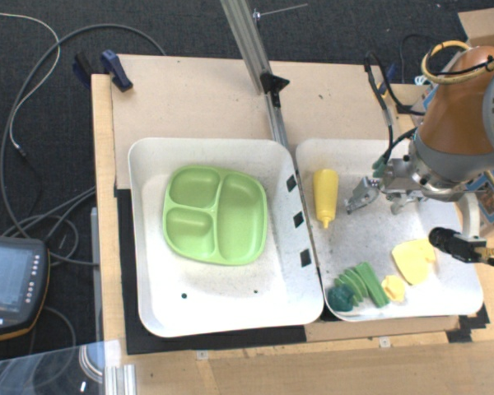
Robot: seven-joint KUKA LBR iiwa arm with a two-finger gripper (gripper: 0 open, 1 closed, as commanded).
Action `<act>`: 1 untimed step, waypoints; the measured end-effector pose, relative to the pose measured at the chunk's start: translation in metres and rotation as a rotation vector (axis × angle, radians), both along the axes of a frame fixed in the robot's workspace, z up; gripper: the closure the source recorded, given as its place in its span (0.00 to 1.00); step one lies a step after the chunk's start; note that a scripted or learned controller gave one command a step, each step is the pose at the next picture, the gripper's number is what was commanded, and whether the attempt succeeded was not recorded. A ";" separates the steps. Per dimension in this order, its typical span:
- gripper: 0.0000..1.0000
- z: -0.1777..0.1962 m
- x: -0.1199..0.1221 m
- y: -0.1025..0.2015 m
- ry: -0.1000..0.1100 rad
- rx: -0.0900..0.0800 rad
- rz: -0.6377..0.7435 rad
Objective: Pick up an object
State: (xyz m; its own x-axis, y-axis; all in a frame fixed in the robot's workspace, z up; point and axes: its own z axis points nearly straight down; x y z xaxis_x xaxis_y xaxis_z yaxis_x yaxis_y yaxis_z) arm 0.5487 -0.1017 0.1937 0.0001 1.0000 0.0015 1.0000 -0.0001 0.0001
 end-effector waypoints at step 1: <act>1.00 0.011 0.001 0.000 -0.003 0.001 0.001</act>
